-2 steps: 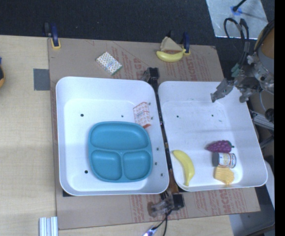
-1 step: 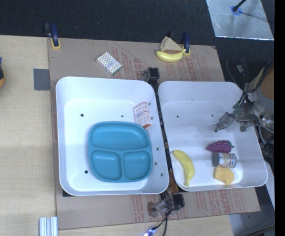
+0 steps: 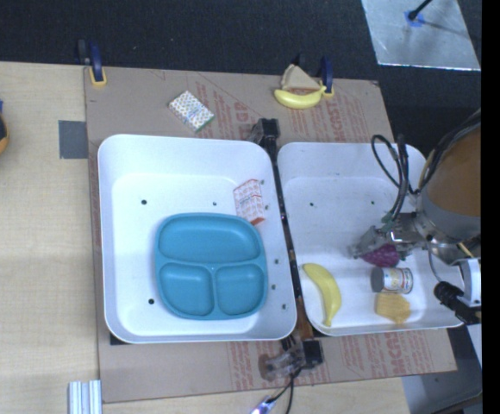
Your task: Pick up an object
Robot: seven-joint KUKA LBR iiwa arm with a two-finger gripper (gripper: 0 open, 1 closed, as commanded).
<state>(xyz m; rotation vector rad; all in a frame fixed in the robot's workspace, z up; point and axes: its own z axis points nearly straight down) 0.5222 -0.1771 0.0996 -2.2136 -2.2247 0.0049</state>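
Two bins sit side by side, and the right bin (image 3: 336, 166) is where the work is: the gripper (image 3: 372, 241) is low over a small purple object (image 3: 382, 254), likely a toy grape bunch, lying near the bin's right side, just above a small can (image 3: 393, 279). I cannot tell whether the claw is apart or together; its tips merge with the purple thing and nothing shows plainly as clamped.

The purple piece looks light, lumpy and probably of hard plastic, so I judge it may roll or squirt out of a pinch. The best hold would be across its narrow middle, with the tips down either side of the lumps. It is dark violet, knobbly, and smaller than the banana (image 3: 322, 292) lying left of the can.

A yellowish sponge-like block (image 3: 393, 307) lies just below the can, close enough that a sloppy descent could nudge both. The left bin (image 3: 116, 231) holds a blue tray (image 3: 210, 264) and a small red-and-white packet (image 3: 250, 201), well apart from the arm
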